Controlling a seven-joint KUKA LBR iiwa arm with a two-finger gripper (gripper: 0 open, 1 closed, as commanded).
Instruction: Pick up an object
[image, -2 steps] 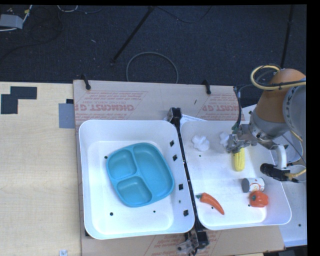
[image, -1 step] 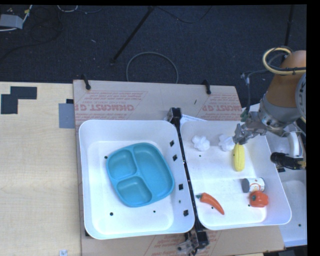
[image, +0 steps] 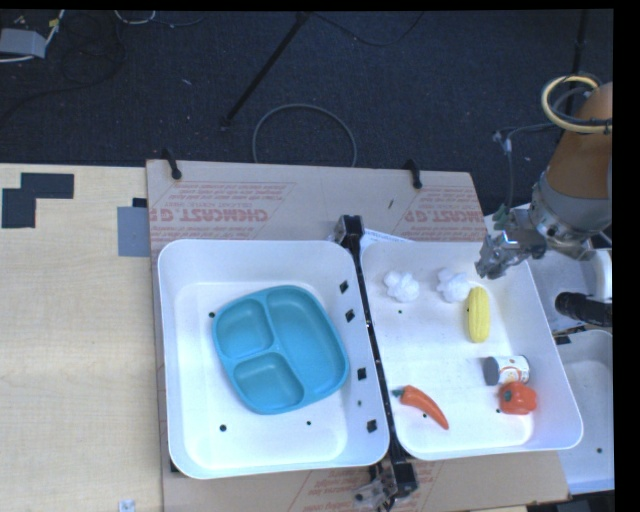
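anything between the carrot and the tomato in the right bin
In the camera view, the stretch from the carrot to the tomato is bare white bin floor. A small can lies just above that line, near the tomato.

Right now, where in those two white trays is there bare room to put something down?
Right bin: a bare patch in the middle, bordered by the white lumps, corn and carrot. Its right side is crowded, with the small can and tomato. Left bin: a margin around the blue plate.
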